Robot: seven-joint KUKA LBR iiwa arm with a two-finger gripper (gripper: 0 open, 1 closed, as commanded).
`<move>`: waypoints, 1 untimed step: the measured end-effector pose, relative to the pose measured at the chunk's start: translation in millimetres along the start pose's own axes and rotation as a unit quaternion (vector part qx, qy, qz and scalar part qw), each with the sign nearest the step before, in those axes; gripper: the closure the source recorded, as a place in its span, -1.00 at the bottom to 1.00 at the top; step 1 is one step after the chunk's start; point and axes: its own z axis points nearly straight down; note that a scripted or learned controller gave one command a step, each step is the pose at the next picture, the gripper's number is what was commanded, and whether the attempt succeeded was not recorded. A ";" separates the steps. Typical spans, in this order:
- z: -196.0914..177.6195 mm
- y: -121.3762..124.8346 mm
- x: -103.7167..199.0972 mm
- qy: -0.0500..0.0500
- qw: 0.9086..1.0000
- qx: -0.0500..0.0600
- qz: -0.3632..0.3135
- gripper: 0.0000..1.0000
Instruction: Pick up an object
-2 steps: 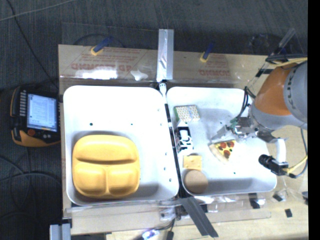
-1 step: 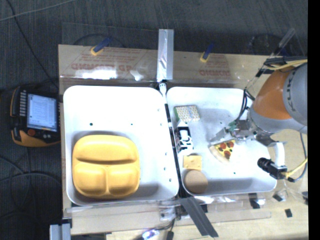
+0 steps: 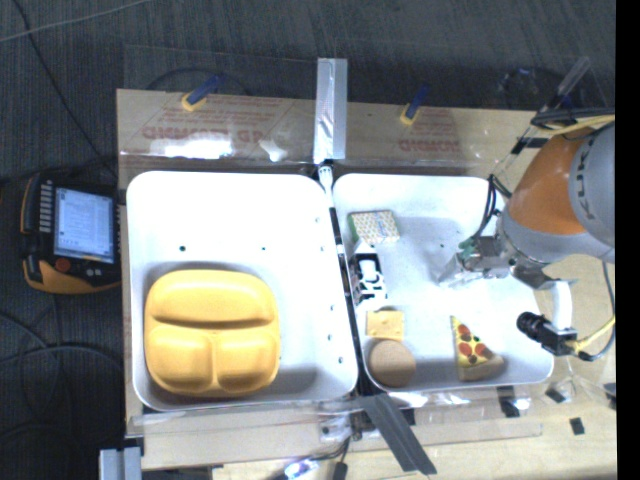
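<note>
We can't make out the gripper's (image 3: pixel 462 264) fingers: they blur into the white floor of the right bin (image 3: pixel 420 213), so their spread is unreadable. The arm (image 3: pixel 565 193) is cut off at the right. The print on the black-and-white item (image 3: pixel 368 278) against the divider is too small to read. The handheld screen's (image 3: pixel 82 223) text is likewise illegible.
</note>
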 end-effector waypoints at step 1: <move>-87.1 -65.3 45.7 0.000 0.966 0.010 0.259 1.00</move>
